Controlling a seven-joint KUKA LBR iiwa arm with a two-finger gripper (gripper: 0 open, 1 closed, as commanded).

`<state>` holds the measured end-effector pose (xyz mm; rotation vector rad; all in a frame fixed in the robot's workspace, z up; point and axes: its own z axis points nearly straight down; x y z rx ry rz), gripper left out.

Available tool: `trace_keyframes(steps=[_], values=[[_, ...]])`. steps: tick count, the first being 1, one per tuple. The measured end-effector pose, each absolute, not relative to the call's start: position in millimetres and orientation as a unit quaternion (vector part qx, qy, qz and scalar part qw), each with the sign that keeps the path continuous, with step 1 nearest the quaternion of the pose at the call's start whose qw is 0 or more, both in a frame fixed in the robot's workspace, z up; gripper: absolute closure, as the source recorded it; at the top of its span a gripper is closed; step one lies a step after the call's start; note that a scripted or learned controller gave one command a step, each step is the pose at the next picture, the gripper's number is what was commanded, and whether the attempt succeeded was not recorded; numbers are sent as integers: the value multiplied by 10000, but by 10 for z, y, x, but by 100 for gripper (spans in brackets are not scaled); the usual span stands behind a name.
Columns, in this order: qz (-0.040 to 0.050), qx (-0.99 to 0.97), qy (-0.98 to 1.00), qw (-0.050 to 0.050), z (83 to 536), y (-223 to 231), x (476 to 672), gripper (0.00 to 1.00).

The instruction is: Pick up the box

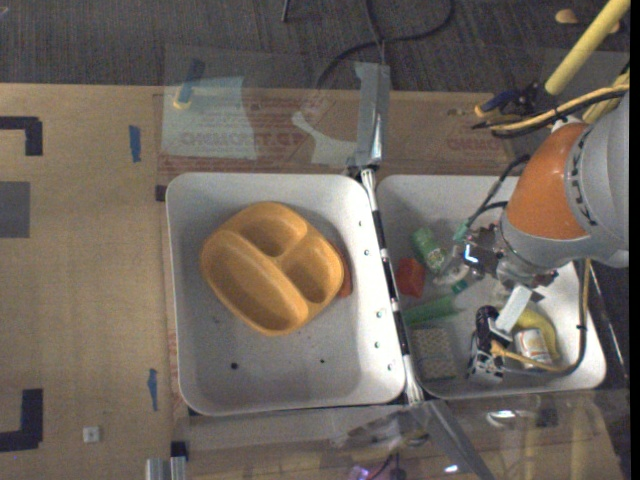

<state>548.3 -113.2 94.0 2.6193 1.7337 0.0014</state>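
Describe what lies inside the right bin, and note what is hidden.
In the right bin: a green bottle, a red piece, a green stick, a speckled pad and a yellow item. The arm covers the bin's middle and right, so anything beneath it cannot be seen.

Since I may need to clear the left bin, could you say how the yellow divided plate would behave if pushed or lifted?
The yellow divided plate looks moulded and rigid, so it should probably keep its shape when lifted. Low and wide on the smooth floor of the left bin, it would likely slide rather than tip.
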Motion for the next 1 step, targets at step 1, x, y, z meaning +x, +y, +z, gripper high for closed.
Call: trace_keyframes(steps=[1], values=[[1,8306,5568,4,2495,-1612,5121,0]])
